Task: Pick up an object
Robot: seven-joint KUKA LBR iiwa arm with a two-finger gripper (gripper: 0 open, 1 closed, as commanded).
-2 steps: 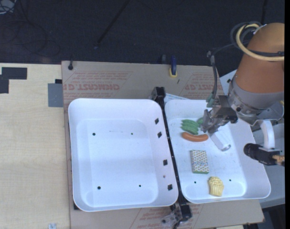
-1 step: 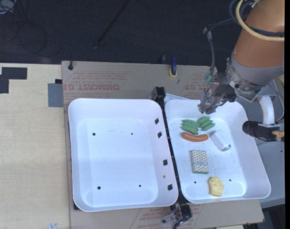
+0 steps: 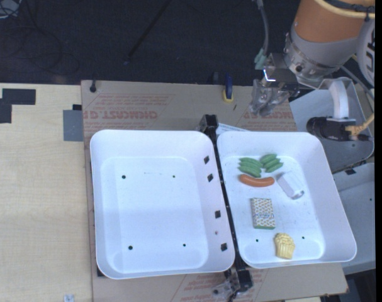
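The end effector [image 3: 266, 99] hangs above the cardboard-covered bench [image 3: 146, 109], beyond the far rim of the right bin [image 3: 332, 187]. It is small and blurred against the brown board, and whether it is spread or pressed together cannot be told. Nothing can be seen between its tips. The arm [image 3: 326, 24] above it is cut off by the top edge, so just the orange band and the grey wrist are in sight.

There are two white bins. The right bin lies just below the end effector, toward the near side; the left bin [image 3: 109, 187] lies below it and to its left. Between the two bins runs a dark strip with clips whose make is hard to judge.

Five things can be counted in the right bin, all nearer the viewer than the end effector and apart from it. Closest to it, almost straight below, is one green leafy piece [image 3: 260, 164]; it may be two parts lying together, which cannot be told. Touching its near side is one orange sausage-shaped piece [image 3: 257, 181]. Just right of that lies one pale cylinder [image 3: 290, 185], faint against the white floor. Farther down sits one patterned rectangular block [image 3: 262, 212], its print too small to read. Farthest off, near the front wall, is one yellow lumpy piece [image 3: 284, 245].
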